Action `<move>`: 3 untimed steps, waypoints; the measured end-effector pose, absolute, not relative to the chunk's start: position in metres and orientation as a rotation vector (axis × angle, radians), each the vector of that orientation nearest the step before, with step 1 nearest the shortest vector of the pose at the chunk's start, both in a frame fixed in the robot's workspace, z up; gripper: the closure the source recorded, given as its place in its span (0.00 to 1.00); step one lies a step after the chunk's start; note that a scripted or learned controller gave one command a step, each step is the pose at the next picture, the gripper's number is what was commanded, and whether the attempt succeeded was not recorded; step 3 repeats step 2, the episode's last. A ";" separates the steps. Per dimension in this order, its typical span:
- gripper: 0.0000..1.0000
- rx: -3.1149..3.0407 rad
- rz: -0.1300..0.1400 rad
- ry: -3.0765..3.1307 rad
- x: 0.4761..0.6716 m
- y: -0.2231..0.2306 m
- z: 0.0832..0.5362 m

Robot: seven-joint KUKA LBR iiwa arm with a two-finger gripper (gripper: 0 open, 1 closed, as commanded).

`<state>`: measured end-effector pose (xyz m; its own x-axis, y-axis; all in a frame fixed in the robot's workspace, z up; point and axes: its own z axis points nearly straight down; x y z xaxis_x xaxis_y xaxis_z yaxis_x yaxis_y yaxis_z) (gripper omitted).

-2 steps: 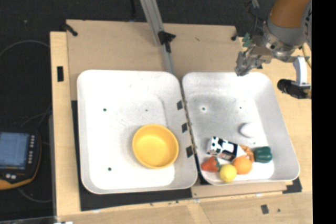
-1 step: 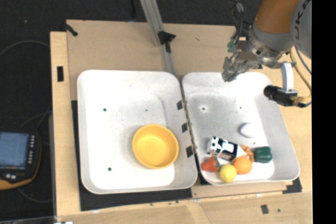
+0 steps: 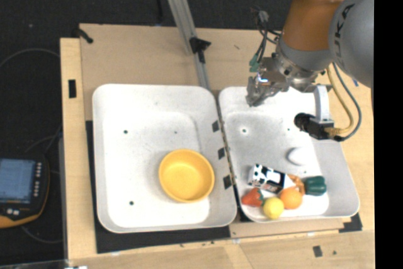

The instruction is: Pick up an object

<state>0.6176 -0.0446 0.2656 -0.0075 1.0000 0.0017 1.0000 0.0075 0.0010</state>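
bins number two, one yellow bowl; hand state unclear.

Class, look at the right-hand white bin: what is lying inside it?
Inside the right bin, clustered at its near edge: a black-and-white toy, a red piece, a yellow ball, an orange ball, a green piece. Anything beneath them is covered.

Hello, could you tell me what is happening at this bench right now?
A grey KUKA arm with an orange band reaches in from the right, its pincer over the far corner of the right-hand white bin. Small objects cluster at that bin's near edge: a black-and-white toy, an orange ball, a yellow ball and a green piece. A yellow bowl sits in the left-hand white bin.
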 end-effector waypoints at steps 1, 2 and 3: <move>1.00 -2.214 0.000 -2.228 0.596 0.006 0.252; 1.00 -2.214 0.001 -2.227 0.574 0.050 0.240; 1.00 -2.214 0.001 -2.227 0.574 0.050 0.240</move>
